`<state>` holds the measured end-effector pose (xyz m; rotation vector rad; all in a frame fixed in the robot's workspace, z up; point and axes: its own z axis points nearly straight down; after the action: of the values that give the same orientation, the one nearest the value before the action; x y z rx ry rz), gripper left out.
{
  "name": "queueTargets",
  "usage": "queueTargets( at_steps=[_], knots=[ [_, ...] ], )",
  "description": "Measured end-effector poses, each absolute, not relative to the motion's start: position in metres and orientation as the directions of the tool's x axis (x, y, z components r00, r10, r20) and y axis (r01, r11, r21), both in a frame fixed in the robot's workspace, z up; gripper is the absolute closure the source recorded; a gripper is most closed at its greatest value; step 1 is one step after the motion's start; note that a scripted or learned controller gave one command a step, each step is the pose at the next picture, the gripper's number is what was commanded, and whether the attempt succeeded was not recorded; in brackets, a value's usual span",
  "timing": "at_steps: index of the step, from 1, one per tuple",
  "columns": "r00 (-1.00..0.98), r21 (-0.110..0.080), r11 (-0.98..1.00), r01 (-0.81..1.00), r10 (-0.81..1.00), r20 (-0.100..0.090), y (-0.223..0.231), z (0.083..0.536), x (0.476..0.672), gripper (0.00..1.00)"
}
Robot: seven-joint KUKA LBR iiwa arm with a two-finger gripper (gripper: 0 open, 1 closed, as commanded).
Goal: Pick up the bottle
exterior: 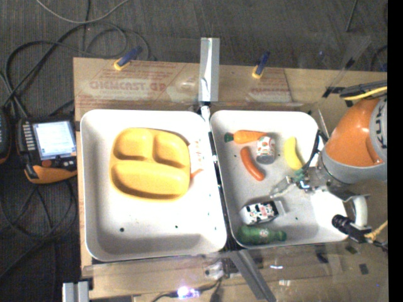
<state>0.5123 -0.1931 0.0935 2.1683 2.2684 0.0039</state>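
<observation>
Two white bins sit side by side. The left bin (101, 231) holds a yellow tray (151, 162). The arm (359, 146) enters from the right, over the right bin (308, 222). The gripper (283, 187) hangs above that bin's middle; its opening cannot be told, and nothing is seen in its grasp. The green bottle (261, 234) lies on its side at the near wall, apart from the gripper. Just beyond it lies a black-and-white pack (260, 212). Farther back lie a carrot (247, 137), a can (265, 148), a banana (292, 153) and a red sausage (252, 164).
</observation>
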Motion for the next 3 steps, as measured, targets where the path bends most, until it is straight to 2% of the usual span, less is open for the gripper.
queueTargets(
  at_steps=[1, 2, 3],
  knots=[
    [0.083, -0.003, -0.083, 0.997, 0.996, 0.018, -0.212, 0.095, 0.53, 0.0],
    [0.086, 0.004, -0.086, 0.996, 0.996, 0.004, -0.217, 0.103, 0.531, 1.0],
    [0.095, -0.001, -0.095, 0.995, 0.995, -0.002, -0.221, 0.193, 0.553, 1.0]
  ],
)
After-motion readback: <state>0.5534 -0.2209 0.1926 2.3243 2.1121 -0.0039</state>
